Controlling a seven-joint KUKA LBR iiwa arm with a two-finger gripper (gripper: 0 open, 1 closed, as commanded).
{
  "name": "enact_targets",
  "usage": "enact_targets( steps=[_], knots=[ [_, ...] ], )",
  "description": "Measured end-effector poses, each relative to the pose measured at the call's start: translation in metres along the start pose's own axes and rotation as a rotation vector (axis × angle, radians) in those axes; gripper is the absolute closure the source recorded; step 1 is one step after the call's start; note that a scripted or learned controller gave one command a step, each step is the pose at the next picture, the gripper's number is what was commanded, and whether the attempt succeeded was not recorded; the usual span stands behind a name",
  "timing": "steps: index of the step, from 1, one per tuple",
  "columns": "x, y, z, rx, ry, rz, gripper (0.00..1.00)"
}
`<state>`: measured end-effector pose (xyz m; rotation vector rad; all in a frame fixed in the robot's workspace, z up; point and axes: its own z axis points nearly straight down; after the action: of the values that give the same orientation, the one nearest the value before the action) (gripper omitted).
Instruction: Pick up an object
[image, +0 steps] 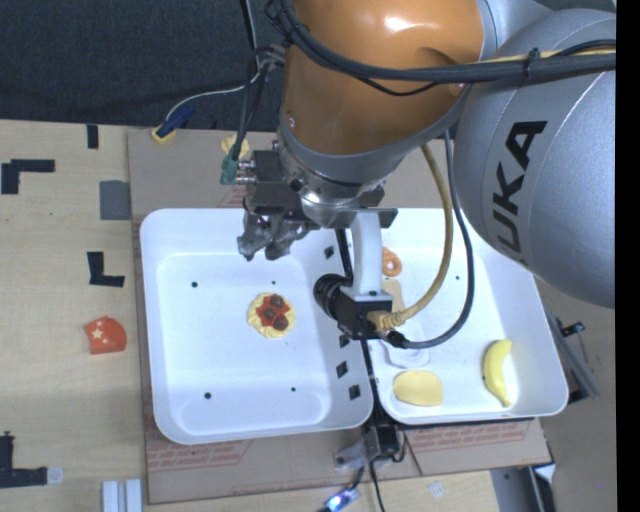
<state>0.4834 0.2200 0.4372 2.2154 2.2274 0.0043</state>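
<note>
I see my end effector (268, 240) hanging above the far part of the left bin (170, 300); I cannot tell how it is set. A small round pizza toy (271, 314) lies just near of it. A banana (499, 372) sits in the right bin (530, 300).

The arm (420, 90) runs off the top and right edges and covers the far part of the right bin (530, 330). Just left of that bin's far wall, an orange object (391, 264) is half hidden behind the white bracket (368, 262).
</note>
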Motion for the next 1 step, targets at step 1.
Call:
enact_targets(
  steps=[1],
  knots=[
    [0.0036,0.0006,-0.1038,-0.008,0.003,0.002,1.00]
  ],
)
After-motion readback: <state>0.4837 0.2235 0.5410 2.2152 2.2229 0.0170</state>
